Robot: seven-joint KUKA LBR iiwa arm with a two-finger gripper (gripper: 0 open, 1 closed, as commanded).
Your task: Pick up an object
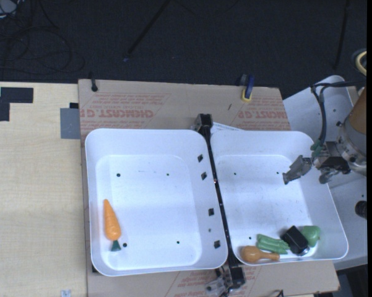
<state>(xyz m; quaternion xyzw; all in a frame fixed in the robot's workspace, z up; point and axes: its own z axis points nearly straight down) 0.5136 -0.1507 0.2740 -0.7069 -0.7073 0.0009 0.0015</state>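
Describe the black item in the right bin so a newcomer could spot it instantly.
Start at the right-hand shallow white bin and go to its near edge, where a small cluster lies. The small black blocky object rests there, tilted, against the green rounded toy, with the green pod-shaped toy on its other side. It is the only dark, angular piece among the rounded pieces.

Lying on the pale wooden bench (31, 184): a brown cardboard sheet (173, 107) with red printing, bearing two shallow white bins, left bin (93, 184) and right bin (325, 197), sitting touching side by side.
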